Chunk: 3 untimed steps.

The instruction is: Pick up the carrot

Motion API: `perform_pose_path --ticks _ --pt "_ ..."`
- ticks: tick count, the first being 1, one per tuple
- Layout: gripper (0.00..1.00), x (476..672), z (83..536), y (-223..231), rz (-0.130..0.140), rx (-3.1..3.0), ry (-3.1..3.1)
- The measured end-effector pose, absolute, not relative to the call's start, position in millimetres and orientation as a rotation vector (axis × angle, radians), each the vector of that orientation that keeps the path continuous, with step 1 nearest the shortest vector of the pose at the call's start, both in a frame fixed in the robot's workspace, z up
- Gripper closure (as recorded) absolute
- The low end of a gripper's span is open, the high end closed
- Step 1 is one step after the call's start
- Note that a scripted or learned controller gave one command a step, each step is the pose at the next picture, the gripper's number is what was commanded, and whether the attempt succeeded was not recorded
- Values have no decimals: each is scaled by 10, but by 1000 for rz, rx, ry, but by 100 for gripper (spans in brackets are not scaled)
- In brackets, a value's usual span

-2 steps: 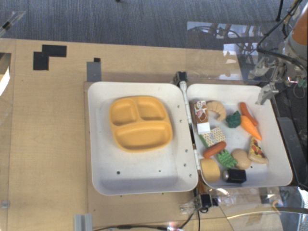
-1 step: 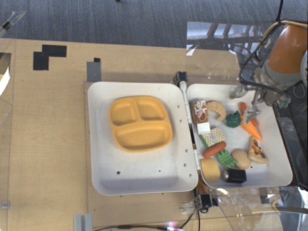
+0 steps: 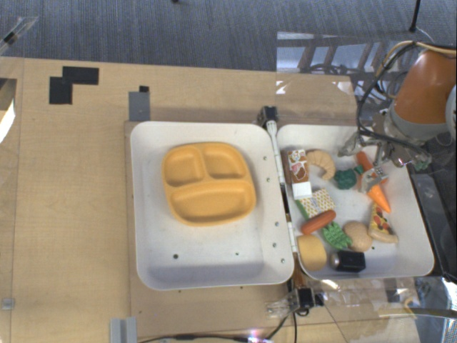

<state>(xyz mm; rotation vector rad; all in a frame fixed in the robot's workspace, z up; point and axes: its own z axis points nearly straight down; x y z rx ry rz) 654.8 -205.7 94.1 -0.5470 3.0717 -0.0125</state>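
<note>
The carrot (image 3: 380,196) is a small orange cone lying in the right bin (image 3: 418,252), near its right wall, with its tip pointing down toward the front. My gripper (image 3: 376,170) hangs just above the carrot's upper end, under the grey wrist and orange band (image 3: 423,84). From this slant I cannot make out whether it touches the carrot.
Around the carrot lie a red-orange piece (image 3: 364,161), green broccoli (image 3: 346,179), a croissant (image 3: 321,162), a pizza slice (image 3: 382,227), an egg (image 3: 357,234), a sausage (image 3: 318,222) and a black block (image 3: 350,261). The left bin (image 3: 150,263) holds a yellow divided plate (image 3: 208,183).
</note>
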Motion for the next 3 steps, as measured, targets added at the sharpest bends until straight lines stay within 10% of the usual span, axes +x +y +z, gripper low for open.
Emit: perform_pose_path --ticks 1,2,3 --pt "0 6039 890 -2048 -5 -506 3087" --pt "100 6090 1038 -2033 -13 -515 3073" --pt "0 6087 1030 -2028 -12 -517 3074"
